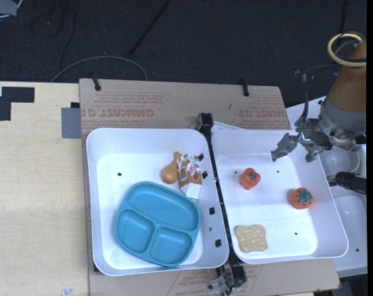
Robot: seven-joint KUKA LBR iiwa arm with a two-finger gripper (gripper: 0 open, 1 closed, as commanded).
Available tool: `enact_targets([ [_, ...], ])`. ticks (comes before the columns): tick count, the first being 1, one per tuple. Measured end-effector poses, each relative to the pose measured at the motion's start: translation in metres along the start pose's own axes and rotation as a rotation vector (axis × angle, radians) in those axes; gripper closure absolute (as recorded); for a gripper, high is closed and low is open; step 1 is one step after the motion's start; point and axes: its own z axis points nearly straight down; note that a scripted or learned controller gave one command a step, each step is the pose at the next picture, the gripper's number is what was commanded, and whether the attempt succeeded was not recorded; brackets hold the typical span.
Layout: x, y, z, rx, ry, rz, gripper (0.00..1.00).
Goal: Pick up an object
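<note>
Nothing is picked up yet; we are only at the approach.

We see our gripper (295,145) hanging over the upper right part of the right bin (334,242), fingers spread and holding nothing. Three candidates lie in that bin: a tomato (250,178) nearest the fingers, a second tomato (301,198) by the right wall, and a toast (251,238) at the front. Choosing, descending, closing and lifting all remain, in our judgement.

Surface finish, both bins
White bins (269,254) smooth glossy plastic; blue tray (156,222) matt plastic; cardboard (174,103) underneath matt, printed.
</note>
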Motion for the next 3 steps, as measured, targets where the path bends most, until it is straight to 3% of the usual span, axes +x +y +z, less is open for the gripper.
enact_targets([
  [1,0.0,0.002,-0.007,-0.012,-0.002,-0.002,0.0],
  [3,-0.006,0.004,0.118,-0.007,-0.001,-0.002,0.0],
])
